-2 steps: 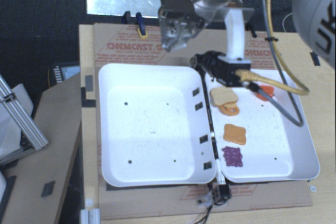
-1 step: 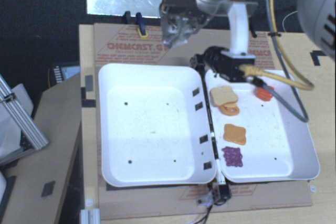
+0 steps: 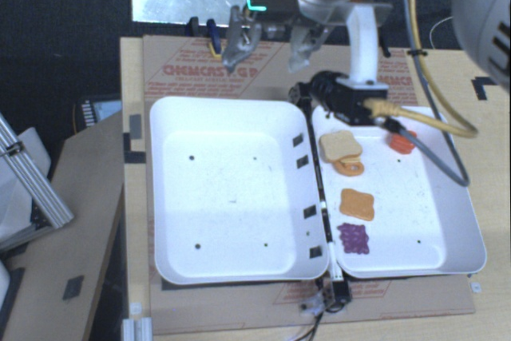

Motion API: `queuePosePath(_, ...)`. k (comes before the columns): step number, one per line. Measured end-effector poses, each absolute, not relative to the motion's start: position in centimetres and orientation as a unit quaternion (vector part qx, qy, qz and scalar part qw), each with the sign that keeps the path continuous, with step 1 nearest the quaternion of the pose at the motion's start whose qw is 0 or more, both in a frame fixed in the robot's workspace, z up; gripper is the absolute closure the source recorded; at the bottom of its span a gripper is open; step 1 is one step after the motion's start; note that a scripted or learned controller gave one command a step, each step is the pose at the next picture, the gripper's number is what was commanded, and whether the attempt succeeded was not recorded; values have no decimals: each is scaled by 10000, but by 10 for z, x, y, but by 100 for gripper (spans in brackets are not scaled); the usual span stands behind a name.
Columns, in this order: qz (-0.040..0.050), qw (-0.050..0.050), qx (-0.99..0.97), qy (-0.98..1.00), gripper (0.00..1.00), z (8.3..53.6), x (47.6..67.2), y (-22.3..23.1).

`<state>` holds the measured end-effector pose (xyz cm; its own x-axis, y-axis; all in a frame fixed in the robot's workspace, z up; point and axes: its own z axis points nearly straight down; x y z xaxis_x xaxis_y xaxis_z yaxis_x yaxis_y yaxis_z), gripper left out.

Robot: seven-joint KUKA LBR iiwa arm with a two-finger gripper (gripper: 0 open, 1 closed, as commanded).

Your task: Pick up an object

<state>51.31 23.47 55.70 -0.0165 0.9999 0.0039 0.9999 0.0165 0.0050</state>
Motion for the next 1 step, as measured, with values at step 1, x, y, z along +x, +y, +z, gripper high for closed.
queuePosePath(1,32,3,7013,7129,0,557,513,235)
